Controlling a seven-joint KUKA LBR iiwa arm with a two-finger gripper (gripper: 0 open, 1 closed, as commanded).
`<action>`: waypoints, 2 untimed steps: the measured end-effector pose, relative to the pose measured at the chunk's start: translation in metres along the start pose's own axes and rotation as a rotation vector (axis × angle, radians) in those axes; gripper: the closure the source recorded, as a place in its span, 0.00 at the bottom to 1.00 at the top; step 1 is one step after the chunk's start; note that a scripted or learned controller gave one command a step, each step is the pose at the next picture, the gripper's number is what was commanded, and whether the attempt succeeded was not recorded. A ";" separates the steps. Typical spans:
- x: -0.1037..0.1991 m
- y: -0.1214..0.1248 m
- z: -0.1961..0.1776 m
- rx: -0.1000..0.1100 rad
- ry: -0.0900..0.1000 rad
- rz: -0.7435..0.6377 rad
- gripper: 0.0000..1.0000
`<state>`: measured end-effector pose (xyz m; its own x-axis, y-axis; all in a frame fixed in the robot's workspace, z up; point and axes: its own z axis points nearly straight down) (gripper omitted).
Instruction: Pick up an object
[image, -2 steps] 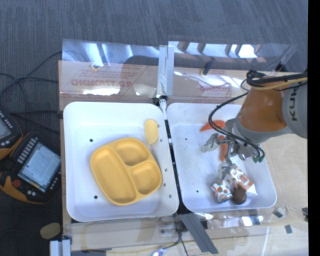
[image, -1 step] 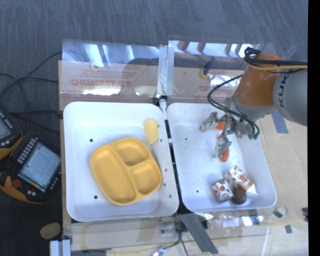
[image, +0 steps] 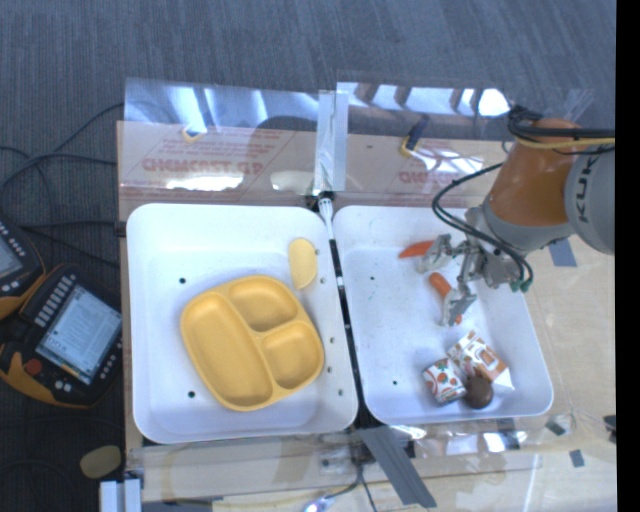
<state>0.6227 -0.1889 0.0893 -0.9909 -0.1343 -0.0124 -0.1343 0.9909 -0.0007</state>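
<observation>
Carrots (image: 417, 249), 2 pcs, by open pincer (image: 448, 283); 1 yellow tray (image: 252, 341) in left bin (image: 160, 240).

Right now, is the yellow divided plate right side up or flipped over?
Right side up: the yellow divided plate shows its three hollow compartments facing upward in the left bin.

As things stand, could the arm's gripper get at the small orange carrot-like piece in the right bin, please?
Probably yes: the small orange carrot-like piece lies uncovered on the right bin's floor, just beside the gripper, with nothing stacked over it.
</observation>
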 end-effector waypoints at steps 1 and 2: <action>-0.002 0.001 -0.012 0.003 -0.005 -0.001 1.00; 0.063 0.031 -0.104 0.001 0.010 -0.072 1.00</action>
